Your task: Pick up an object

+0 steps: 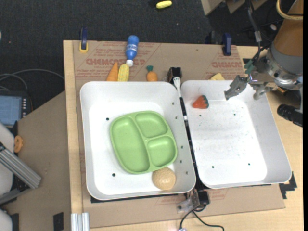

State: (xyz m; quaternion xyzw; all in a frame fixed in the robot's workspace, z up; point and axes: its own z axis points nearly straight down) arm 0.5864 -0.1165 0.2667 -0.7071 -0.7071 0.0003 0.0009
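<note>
While the gripper (pixel 245 87) hangs spread and empty near the right bin's (pixel 240 172) far edge, nothing is picked; strawberry (pixel 200 102) ungrasped.

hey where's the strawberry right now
The strawberry lies in the right bin, near its upper-left corner, with the gripper off to its right.

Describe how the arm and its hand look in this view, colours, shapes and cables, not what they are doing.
The arm comes in at the upper right as a rounded orange band over a grey and silver metal wrist ring. Below it sits the hand, built of small grey metal parts with thin, angular fingers. Dark cables run along the wrist. No markings are readable.
</note>
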